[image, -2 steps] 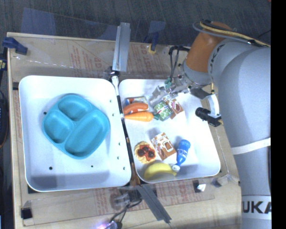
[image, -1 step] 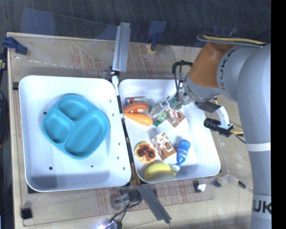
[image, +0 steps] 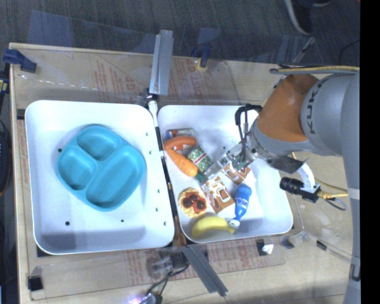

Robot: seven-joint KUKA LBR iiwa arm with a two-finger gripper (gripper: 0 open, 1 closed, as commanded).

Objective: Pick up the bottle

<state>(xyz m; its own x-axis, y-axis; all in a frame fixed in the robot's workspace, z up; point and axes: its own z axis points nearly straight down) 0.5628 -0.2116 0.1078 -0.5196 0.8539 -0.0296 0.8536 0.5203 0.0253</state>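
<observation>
Presently: gripper [image: 239, 163] above blue bottle [image: 241, 201], grip state untellable. Risk judged: banana [image: 210, 226], carton [image: 219, 194] crowded bottle; slip likely.

I see even, fairly bright overhead light. The white bins [image: 44, 170] nearly wash out, with soft grey shadows along their near walls. The arm [image: 316, 116] looks slightly blurred, and small items read soft and grainy.
</observation>
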